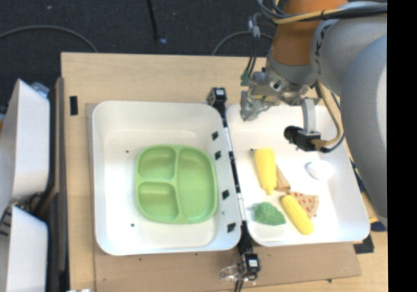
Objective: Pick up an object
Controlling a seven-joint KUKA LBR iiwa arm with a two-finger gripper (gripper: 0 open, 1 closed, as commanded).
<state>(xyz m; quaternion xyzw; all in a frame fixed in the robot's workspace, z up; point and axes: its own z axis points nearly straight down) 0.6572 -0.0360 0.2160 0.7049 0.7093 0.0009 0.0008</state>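
In the right bin [339,229] lie two yellow corn cobs, one upright near the middle [264,168] and one slanted lower down [296,214]. Between them sit two pizza slices [283,182] [309,203]. A green leafy piece [268,214] rests at the bin's front left, and a small white object [319,169] lies to the right. My gripper [251,109] hangs over the back left corner of the right bin, apart from the food items.
The left bin [117,128] holds a green divided plate [176,183]. A black clip divider [227,160] runs between the bins. The grey arm [352,69] covers the right bin's back right. A black cable part [301,137] hangs near the corn.
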